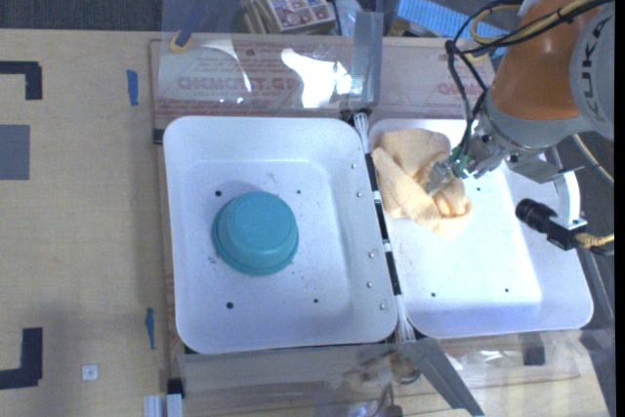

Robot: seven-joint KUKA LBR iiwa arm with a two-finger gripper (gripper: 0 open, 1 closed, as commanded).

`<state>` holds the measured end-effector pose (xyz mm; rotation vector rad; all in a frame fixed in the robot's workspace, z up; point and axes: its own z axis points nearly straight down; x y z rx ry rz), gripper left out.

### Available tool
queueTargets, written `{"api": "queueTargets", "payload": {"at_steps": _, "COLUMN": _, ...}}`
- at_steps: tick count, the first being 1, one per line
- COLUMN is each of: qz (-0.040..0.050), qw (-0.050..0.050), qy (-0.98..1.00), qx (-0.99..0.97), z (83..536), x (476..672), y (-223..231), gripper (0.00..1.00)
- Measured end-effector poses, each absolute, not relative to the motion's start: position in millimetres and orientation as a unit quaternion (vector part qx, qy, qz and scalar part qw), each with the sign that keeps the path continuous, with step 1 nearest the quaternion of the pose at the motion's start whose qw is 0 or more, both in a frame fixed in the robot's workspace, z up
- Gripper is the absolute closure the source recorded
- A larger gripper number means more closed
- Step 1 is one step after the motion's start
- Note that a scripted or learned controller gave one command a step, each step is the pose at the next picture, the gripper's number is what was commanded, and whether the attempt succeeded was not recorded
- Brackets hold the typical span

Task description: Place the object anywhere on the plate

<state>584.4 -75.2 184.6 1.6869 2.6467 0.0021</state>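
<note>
The step in hand looks like the pickup: the thing to be moved has not yet left its bin, and the carry across to the other bin is still to come.

On the left, the first white bin (195,161) holds one thing, a round teal plate (256,231) that seems to lie upside down like a shallow dome, a little left of the bin's middle. A few dark specks mark the floor around it. Nothing rests on the plate, so the goal is not met.

To the right, across the ridge where the two rims meet, the second white bin (508,288) holds a crumpled yellow cloth (415,181). It lies bunched in the upper left part of that bin, close to the shared wall, with the rest of the floor bare.

Farther right, the arm (547,63) comes down over that bin, and the tool (451,168) sits right at the cloth's right edge, pressed into or touching the folds. I cannot tell from this angle how the tool is set, nor whether any cloth is caught in it.

Judging from this, the next move calls for a sure hold on a fold, a lift high enough to clear both rims, and travel left until the cloth hangs over the plate. A limp cloth may drape off the domed surface.
</note>
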Motion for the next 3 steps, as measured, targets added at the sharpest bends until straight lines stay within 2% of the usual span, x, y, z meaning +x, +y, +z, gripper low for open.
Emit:
{"api": "queueTargets", "payload": {"at_steps": 1, "qz": 0.0003, "qw": 0.002, "qy": 0.843, "qx": 0.538, "z": 225, "x": 585.5, "y": -76, "gripper": 1.0}}
{"api": "queueTargets", "payload": {"at_steps": 2, "qz": 0.0002, "qw": 0.0, "qy": 0.933, "qx": 0.359, "z": 235, "x": 576.1, "y": -26, "gripper": 1.0}}
{"api": "queueTargets", "payload": {"at_steps": 3, "qz": 0.0006, "qw": 0.0, "qy": 0.986, "qx": 0.166, "z": 235, "x": 555.9, "y": 27, "gripper": 1.0}}
